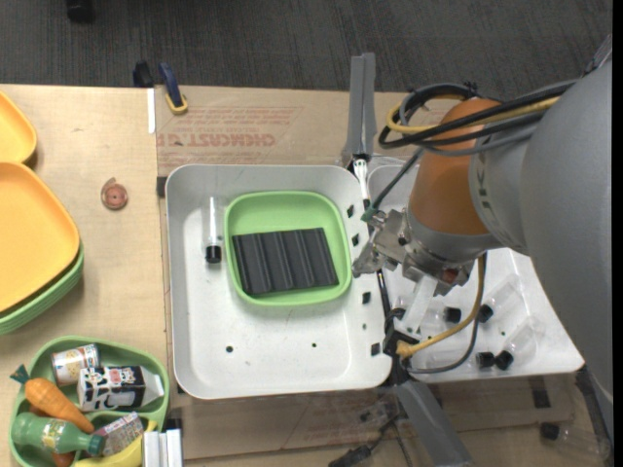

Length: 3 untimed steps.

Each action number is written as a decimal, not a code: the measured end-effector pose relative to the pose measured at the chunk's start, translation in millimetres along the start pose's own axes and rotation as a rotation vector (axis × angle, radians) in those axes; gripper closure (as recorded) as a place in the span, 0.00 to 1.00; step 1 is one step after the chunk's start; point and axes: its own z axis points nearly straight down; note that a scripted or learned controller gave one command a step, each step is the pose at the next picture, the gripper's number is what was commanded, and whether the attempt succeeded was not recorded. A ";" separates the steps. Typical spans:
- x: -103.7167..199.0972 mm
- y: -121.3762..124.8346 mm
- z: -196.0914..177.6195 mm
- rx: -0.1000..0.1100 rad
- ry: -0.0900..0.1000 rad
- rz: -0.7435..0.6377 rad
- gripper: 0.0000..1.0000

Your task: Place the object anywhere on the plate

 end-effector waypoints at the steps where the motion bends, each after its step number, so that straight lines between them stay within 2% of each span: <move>1: 25.6 -35.9 -35.5 -0.003 0.000 0.008 0.00; 2: -11.5 45.9 -10.4 -0.001 -0.001 0.034 0.00; 3: 39.0 19.4 -0.2 -0.001 -0.001 0.218 0.00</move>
